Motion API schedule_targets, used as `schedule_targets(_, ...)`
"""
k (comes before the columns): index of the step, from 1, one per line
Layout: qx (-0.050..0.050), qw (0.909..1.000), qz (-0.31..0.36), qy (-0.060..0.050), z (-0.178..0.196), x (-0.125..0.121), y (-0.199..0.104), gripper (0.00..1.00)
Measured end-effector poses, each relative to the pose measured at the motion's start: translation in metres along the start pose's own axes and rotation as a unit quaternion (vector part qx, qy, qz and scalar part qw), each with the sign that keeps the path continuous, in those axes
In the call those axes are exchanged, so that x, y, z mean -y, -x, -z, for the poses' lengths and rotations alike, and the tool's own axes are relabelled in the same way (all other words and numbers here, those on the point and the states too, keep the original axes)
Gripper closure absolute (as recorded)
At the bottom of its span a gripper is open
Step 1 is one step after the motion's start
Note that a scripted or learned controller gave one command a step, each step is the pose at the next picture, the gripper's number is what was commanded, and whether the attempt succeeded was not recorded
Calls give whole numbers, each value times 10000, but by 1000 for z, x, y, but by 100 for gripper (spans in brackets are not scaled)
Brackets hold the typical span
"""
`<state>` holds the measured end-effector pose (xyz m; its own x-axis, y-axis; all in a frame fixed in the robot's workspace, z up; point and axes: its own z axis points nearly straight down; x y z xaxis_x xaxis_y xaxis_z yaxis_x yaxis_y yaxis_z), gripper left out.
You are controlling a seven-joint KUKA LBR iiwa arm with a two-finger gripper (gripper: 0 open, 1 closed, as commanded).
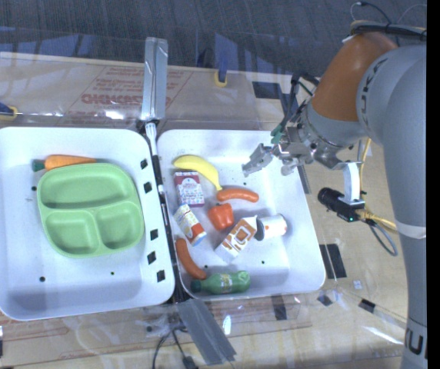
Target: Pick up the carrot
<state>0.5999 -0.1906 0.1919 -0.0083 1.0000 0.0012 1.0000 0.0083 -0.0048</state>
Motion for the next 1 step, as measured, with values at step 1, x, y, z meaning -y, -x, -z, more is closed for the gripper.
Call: schedule_targets(1,0,10000,0,1,0,0,0,0)
